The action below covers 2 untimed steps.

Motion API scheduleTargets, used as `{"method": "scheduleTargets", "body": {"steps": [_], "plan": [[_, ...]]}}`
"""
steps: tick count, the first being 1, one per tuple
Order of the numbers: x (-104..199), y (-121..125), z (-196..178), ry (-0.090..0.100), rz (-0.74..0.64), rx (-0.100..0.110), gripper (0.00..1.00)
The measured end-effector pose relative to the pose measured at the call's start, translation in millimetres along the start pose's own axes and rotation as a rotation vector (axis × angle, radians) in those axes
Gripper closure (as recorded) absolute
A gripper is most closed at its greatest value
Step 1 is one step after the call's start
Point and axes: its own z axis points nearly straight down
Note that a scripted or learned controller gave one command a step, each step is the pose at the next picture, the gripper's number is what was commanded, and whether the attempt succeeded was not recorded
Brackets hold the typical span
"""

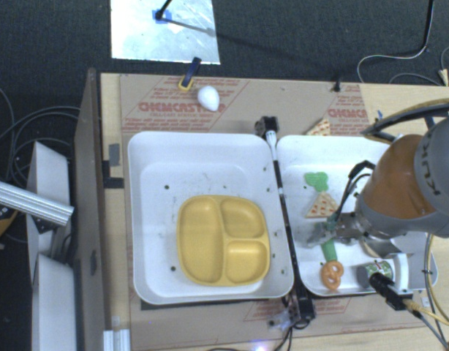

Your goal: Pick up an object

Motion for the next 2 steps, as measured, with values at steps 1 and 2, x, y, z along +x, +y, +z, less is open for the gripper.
{"method": "scheduleTargets", "body": {"steps": [1,2], "plan": [[-1.2,2.0,-13.3,0.000,0.001,-0.005,1.00],[109.9,49.6,-107.0,0.001,-0.009,-0.012,1.00]]}}
